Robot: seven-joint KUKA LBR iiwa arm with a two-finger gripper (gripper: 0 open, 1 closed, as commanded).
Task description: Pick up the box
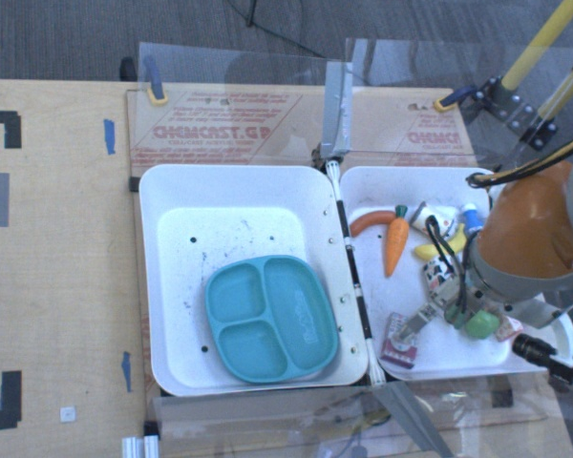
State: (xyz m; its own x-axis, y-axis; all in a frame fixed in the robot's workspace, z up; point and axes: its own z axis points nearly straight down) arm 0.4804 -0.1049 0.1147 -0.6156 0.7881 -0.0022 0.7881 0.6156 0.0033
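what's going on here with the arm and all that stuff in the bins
A grey arm with an orange band reaches from the right into the right bin. Its gripper hangs low near the bin's front, just above a small box lying by the front edge; a hold on the box cannot be confirmed. A toy carrot and other small items sit further back. The left bin holds a teal divided tray.

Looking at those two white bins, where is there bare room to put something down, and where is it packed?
Bare room: the left bin floor behind and left of the teal tray. A small patch in the right bin between the carrot and the small box. Crowded: the right bin's far side, where toys cluster under the arm.
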